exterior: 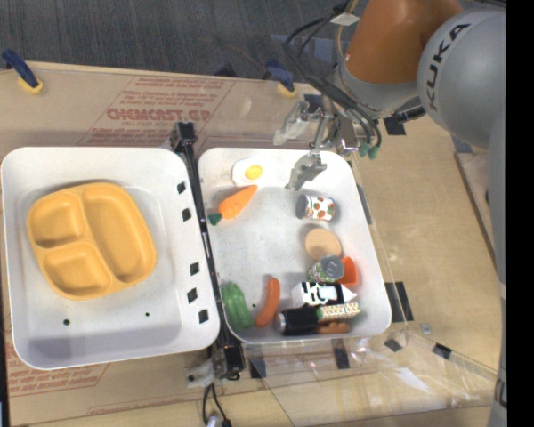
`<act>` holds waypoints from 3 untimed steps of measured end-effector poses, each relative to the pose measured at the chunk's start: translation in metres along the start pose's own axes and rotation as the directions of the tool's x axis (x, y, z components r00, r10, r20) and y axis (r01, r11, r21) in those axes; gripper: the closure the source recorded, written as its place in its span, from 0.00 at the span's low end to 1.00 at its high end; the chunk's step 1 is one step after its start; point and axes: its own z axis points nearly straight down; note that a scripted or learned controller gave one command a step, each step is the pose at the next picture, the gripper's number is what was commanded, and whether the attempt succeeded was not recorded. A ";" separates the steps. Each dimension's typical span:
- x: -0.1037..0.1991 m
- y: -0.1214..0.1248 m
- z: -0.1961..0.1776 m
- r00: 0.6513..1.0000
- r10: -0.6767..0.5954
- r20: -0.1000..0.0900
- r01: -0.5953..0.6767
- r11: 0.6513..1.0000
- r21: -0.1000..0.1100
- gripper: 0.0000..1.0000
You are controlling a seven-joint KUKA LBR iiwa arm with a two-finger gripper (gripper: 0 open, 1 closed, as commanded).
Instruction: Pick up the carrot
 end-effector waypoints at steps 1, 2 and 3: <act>0.002 -0.007 0.101 0.974 0.228 -0.008 -0.228 0.974 -0.001 0.00; 0.007 -0.011 0.151 0.961 0.276 -0.004 -0.276 0.961 0.002 0.00; 0.006 0.022 0.153 0.737 0.675 -0.004 -0.675 0.737 0.002 0.00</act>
